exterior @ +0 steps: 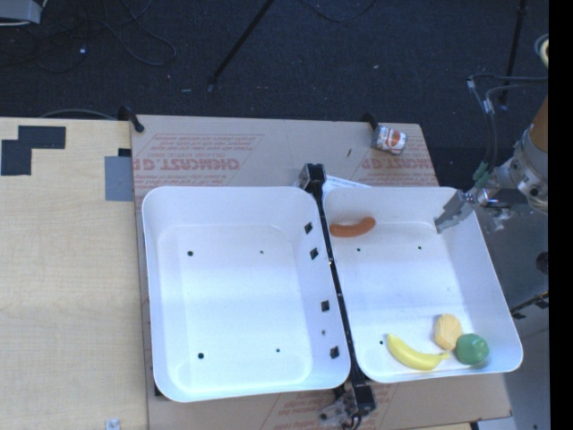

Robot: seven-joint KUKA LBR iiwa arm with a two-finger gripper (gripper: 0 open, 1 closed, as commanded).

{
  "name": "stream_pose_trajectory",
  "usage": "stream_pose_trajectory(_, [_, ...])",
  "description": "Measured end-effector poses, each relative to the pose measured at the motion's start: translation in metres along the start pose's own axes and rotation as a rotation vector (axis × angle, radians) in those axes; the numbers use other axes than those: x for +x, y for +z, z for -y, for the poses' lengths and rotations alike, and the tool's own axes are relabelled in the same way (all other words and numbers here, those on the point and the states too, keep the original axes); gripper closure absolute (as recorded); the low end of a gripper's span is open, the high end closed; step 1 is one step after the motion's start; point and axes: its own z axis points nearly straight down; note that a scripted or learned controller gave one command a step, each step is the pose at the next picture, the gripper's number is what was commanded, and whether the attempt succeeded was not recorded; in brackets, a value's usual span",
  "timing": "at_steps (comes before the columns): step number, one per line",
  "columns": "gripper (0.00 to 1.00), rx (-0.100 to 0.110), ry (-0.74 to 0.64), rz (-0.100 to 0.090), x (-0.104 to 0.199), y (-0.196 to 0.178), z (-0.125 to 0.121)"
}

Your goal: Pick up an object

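Two shallow white bins side by side on a cardboard-covered bench (206,146), seen from above at a slant; left bin (170,206) and right bin (488,267) joined along a black clip strip (327,271).

Sausage (352,227): orange-brown, lying flat near the far edge of the right bin, just right of the divider; long axis running nearly left to right across the view, slightly bowed, right end a little higher.

Banana (412,354): yellow, at the near edge of the right bin; long axis running from upper left to lower right, curved, right tip reaching toward the green ball.

Yellow-orange lump (447,331): short oval, long axis roughly up and down in the view, just above the banana's right end and touching or nearly touching the green ball (472,349) at the near right corner.

Gripper (450,218): grey, over the far right rim of the right bin, pointing down and to the left; well apart from the sausage and from the cluster at the near corner. Nothing seen between the fingers; opening too small and blurred to judge. Arm (528,173) entering from the right edge, wrist tilted toward the bin.

Small red-and-white can (389,139): lying on the cardboard beyond the right bin.
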Motion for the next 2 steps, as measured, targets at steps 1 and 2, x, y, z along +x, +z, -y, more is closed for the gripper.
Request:
stream_pose_trajectory(1, [0.0, 0.001, -0.001, -0.001, 0.035, -0.014, -0.033])
stream_pose_trajectory(2, [0.0, 0.006, 0.002, -0.001, 0.05, 0.038, -0.063])
